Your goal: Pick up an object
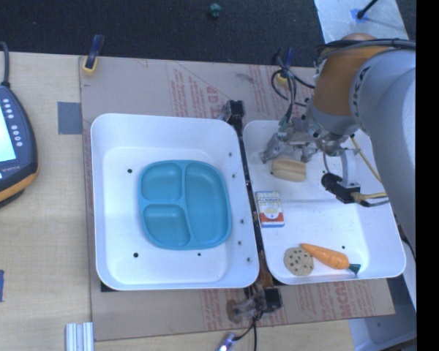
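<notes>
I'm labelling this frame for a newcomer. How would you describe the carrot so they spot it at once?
Start at the right white bin. Along its near edge lies the carrot, beside a round speckled cookie. It is the only long, tapered orange thing there, with a small green tip pointing right.

Overhead slanted view of both bins

No legible text
Red printing on the cardboard sheet and the small carton's label are too blurred to read.
</notes>
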`<control>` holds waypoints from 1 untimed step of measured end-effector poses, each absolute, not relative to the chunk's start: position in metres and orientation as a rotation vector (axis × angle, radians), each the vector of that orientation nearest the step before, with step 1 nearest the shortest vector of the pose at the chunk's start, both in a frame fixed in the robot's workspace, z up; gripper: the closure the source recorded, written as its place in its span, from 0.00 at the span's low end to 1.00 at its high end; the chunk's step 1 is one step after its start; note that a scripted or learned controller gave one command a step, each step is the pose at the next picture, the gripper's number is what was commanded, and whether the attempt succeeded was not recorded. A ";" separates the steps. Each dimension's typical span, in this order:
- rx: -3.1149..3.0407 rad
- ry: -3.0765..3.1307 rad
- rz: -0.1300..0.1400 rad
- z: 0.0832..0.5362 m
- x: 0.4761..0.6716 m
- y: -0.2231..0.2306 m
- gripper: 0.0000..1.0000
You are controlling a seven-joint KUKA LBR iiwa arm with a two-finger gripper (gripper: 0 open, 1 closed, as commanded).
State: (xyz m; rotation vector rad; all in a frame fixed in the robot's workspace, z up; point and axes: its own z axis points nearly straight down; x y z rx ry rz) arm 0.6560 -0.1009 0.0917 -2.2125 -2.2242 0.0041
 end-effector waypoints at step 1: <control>-2.214 -2.224 0.004 0.092 0.656 -0.102 0.00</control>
